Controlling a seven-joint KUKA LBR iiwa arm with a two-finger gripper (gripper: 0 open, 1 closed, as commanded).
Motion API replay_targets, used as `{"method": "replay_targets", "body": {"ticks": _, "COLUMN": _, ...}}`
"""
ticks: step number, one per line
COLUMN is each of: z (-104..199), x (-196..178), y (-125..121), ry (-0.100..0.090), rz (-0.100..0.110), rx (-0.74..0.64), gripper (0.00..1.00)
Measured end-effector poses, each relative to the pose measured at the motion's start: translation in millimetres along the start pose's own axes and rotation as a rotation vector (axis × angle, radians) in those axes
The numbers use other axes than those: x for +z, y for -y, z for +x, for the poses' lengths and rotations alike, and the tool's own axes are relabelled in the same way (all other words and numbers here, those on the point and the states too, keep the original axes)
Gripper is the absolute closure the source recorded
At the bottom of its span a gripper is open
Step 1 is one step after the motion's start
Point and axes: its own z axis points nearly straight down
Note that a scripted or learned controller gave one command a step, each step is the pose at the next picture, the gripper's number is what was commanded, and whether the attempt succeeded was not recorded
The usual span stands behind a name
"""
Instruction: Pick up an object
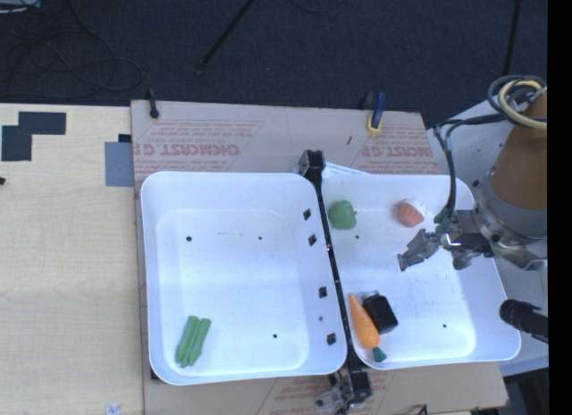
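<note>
Bins on cardboard sheet, dark carpet beyond. Carrot orange, near edge of right bin. Gripper open, empty.

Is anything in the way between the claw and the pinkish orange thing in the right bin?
Nothing visible is. The claw hangs over the right bin, and the pinkish orange thing lies just up and left of it with bare white floor between. The green pepper, carrot and black block sit off to the side.

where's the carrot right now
The carrot lies in the right bin near its front left corner, alongside the divider between the bins, with a black block touching its right side.
</note>
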Motion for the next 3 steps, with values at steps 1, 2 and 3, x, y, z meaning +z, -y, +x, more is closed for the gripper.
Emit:
{"method": "replay_targets", "body": {"ticks": 1, "z": 108.1, "x": -5.2, "y": 8.5, "ry": -0.003, "rz": 0.000, "rx": -0.011, "gripper": 0.00}}
{"method": "replay_targets", "body": {"ticks": 2, "z": 106.4, "x": -89.4, "y": -87.3, "ry": 0.002, "rz": -0.015, "rx": -0.002, "gripper": 0.00}}
{"method": "replay_targets", "body": {"ticks": 3, "z": 111.6, "x": -253.6, "y": -133.4, "ry": 0.002, "rz": -0.020, "rx": -0.004, "gripper": 0.00}}
